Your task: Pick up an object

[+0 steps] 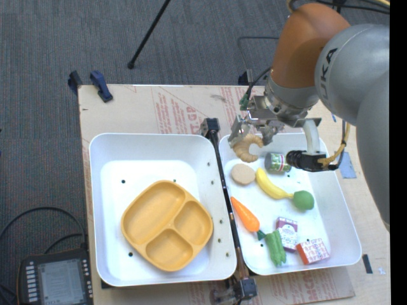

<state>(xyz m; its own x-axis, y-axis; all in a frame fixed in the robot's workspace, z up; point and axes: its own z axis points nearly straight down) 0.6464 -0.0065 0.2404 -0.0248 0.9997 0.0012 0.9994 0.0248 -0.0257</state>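
Observation:
My gripper (252, 132) hangs low over the far left corner of the right bin (346, 224). A tan croissant-shaped pastry (247, 149) lies directly under it, touching or nearly touching it. The gripper's body hides the top of the pastry. Close by in the same bin are a small green can (277, 162) on its side, a round beige cookie (242, 174), a yellow banana (273, 186), a green lime (304, 200), an orange carrot (245, 215), a green vegetable (276, 247) and two small red boxes (287, 232) (313, 250).
The left bin (105, 151) holds a yellow three-part plate (166, 224). A black divider clamp (210, 127) sits between the bins at the far edge. The grey arm with its orange band (308, 37) fills the upper right. A tablet (54, 279) lies on the floor at lower left.

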